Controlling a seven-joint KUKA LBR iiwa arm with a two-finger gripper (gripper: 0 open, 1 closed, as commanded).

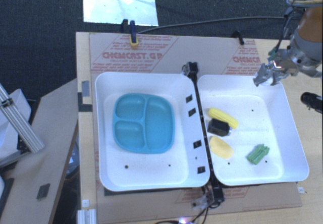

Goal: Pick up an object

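The right bin (282, 112) holds a yellow corn cob (222, 116), a small black block (218, 127) right below it, a pale yellow lump (221, 147) and a green toy (258, 153) near the front right. My gripper (268, 74) hangs above the bin's far right corner, well away from all of them. Its fingers point down and left with nothing between them. The arm's grey wrist with the orange band (309, 29) rises to the right.
The left bin (106, 92) carries a blue divided plate (144, 123). A black strip with clips (198, 122) joins the two bins. A blue and yellow clamp (132, 33) stands at the bench's far edge, and a black cable (217, 20) runs across the back.
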